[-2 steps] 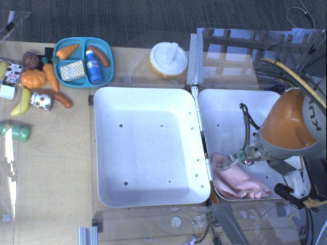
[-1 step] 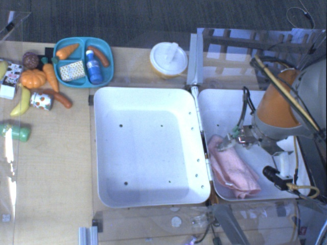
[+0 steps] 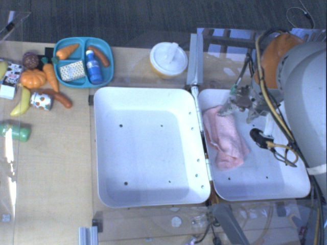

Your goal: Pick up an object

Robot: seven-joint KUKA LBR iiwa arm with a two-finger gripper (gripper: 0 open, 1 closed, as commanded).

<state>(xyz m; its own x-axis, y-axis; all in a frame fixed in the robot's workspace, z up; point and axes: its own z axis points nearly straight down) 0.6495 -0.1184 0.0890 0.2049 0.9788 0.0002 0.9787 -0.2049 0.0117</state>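
While the grey arm reaches in over the right shallow white bin (image 3: 286, 185), its gripper (image 3: 236, 104) is low at the upper end of the crumpled pink cloth (image 3: 225, 137). I cannot tell whether it is released or clenched. This cloth lies in the right bin, along the wall next to the left white bin (image 3: 148, 147). Beyond the left bin, a round white and yellow lidded cup (image 3: 168, 59) stands on the bench (image 3: 46, 177).

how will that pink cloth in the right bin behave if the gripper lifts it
The pink cloth lies bunched in soft folds, so it will probably droop and unfold when lifted. It looks thin, likely light. A pinch by the gripper on one fold may lift just an edge, the rest dragging across the right bin.
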